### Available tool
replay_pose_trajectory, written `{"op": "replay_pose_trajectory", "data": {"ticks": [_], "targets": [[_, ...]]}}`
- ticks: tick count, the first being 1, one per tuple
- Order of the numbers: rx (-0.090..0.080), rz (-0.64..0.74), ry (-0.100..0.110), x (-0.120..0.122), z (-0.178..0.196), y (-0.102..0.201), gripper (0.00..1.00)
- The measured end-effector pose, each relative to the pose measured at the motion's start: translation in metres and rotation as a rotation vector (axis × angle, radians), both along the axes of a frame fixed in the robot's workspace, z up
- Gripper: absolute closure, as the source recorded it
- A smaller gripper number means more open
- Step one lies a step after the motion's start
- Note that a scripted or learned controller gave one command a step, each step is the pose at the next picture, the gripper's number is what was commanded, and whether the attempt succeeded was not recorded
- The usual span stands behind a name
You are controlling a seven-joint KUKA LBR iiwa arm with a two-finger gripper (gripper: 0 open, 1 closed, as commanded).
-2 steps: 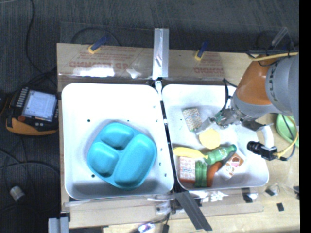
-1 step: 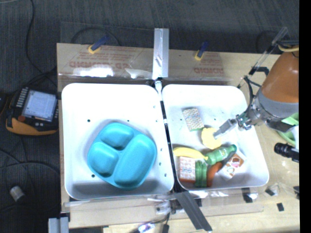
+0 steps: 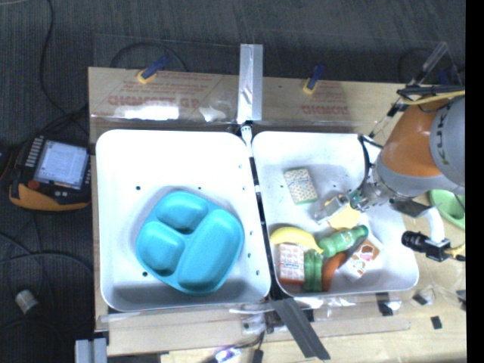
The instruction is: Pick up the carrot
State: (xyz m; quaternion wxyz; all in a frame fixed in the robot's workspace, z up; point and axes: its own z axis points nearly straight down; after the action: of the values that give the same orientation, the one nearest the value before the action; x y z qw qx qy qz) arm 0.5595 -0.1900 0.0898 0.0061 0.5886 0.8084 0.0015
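**Op:** Starting at the near edge of the right bin (image 3: 393, 282): I log the carrot (image 3: 332, 267) lying at a slant against the front wall, orange, partly under the green bottle (image 3: 342, 240). A red-labelled packet (image 3: 290, 263) sits just left of it, a small carton (image 3: 361, 259) just right.

**Obs:** And behind those?

**Op:** A banana (image 3: 293, 237) left of the bottle, a yellow piece (image 3: 344, 218) above it, then a patterned card (image 3: 301, 185) farther back.

**Obs:** Gripper?

**Op:** The gripper (image 3: 338, 203) sits low near the yellow piece, well back from the carrot. I cannot tell its finger state; too small and cluttered.

**Obs:** Left bin?

**Op:** The left bin (image 3: 121, 157) holds a blue divided tray (image 3: 189, 240).
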Motion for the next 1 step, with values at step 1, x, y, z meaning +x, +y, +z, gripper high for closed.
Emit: {"op": "replay_pose_trajectory", "data": {"ticks": [1], "targets": [[0.004, -0.139, 0.013, -0.0356, 0.0832, -0.0124, 0.0]]}}
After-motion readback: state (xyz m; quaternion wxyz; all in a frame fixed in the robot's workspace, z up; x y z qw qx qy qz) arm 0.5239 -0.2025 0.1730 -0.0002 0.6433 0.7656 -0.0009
